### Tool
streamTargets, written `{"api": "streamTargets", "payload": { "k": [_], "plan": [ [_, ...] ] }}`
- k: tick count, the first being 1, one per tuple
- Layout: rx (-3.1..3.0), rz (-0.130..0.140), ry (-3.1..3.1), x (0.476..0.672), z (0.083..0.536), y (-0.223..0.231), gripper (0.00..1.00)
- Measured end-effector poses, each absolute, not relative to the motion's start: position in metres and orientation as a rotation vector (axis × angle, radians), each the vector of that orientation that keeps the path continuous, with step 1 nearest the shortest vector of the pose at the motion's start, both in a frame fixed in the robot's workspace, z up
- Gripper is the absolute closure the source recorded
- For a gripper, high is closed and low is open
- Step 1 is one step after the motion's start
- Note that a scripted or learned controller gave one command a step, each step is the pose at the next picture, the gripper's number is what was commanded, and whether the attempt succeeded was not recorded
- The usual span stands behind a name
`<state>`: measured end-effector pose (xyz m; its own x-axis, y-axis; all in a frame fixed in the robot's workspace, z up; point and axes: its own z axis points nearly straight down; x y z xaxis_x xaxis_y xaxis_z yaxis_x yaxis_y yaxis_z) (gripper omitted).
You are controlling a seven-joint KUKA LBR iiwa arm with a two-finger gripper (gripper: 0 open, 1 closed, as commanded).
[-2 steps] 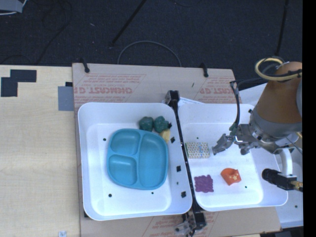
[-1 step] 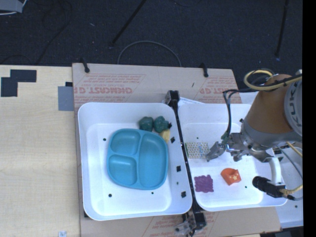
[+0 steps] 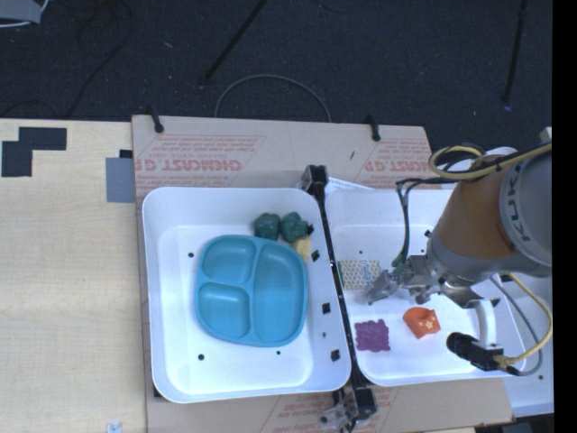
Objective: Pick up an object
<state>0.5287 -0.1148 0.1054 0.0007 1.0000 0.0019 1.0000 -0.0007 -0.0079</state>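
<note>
White right bin (image 3: 388, 219) is our landmark. Gripper (image 3: 386, 285) hovers at its centre, fingers spread, holding nothing. Purple object (image 3: 372, 336) just below, orange object (image 3: 421, 322) beside. We judge: approach step; next, descend and close.

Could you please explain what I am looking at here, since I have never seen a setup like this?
This is one camera fixed above a bench, looking down at a slant. The grey and orange machine is a robot arm reaching in from the picture's right; its gripper hangs over the right bin. That bin holds a purple object, an orange object and a small patterned piece. The left bin holds a blue divided plate with dark green objects behind it. I cannot see anything held in the gripper.
</note>
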Motion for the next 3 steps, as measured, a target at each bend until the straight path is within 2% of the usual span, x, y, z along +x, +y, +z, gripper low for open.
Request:
{"api": "streamTargets", "payload": {
  "k": [1, 2, 3],
  "plan": [
    [-2.226, 0.005, -2.209, 0.529, 0.118, -0.116, 1.0],
    [-2.222, -0.003, -2.224, 0.539, 0.175, -0.114, 1.0],
    [-2.221, 0.0, -2.222, 0.539, 0.203, -0.115, 1.0]
  ]
}}
